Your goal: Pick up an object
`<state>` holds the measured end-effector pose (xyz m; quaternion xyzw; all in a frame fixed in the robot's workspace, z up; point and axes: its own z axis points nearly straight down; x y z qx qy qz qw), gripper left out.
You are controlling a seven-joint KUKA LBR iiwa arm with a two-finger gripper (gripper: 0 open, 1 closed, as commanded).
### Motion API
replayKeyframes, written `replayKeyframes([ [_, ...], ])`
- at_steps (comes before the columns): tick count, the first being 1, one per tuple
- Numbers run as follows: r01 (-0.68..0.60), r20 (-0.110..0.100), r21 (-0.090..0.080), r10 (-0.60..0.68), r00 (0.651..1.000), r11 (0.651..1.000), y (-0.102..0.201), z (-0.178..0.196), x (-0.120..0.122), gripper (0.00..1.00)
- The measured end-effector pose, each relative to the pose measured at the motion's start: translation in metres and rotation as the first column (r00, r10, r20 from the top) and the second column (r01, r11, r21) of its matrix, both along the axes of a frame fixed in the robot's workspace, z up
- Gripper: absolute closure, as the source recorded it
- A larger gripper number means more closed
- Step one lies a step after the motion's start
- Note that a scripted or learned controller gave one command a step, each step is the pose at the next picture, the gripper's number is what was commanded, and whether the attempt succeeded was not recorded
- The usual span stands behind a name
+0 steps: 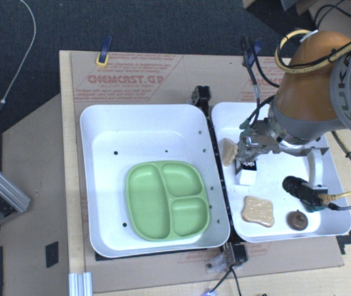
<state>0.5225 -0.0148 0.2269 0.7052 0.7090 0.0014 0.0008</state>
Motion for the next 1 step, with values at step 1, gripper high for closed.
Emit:
replayKeyframes([
  [1, 0.001, -0.005, 0.001, -0.001, 1.0, 1.0, 0.0573, -0.0021, -0.0106, 1.0],
])
